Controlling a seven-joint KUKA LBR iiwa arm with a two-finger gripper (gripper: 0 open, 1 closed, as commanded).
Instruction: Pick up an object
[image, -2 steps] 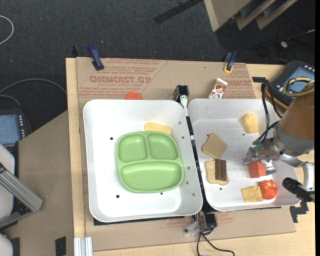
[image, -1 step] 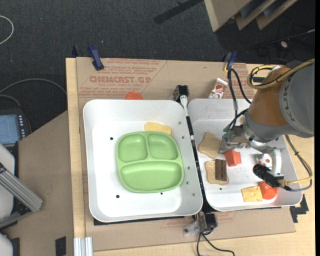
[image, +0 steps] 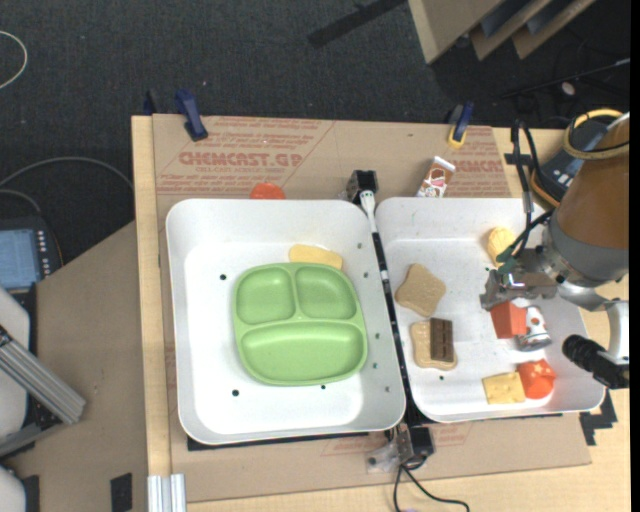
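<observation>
The two-finger gripper (image: 508, 287) hangs just above the small orange-red block (image: 509, 319) in the right white bin (image: 455, 212); its opening cannot be told, so 0 objects look lifted.

I read "CHEMCAST" in red print, repeating, on the brown board (image: 300, 150) covering the tabletop; rest of the lettering's too small.

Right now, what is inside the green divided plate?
The green divided plate shows three bare compartments. A yellow slice lies just behind its far rim, on the left bin.
</observation>
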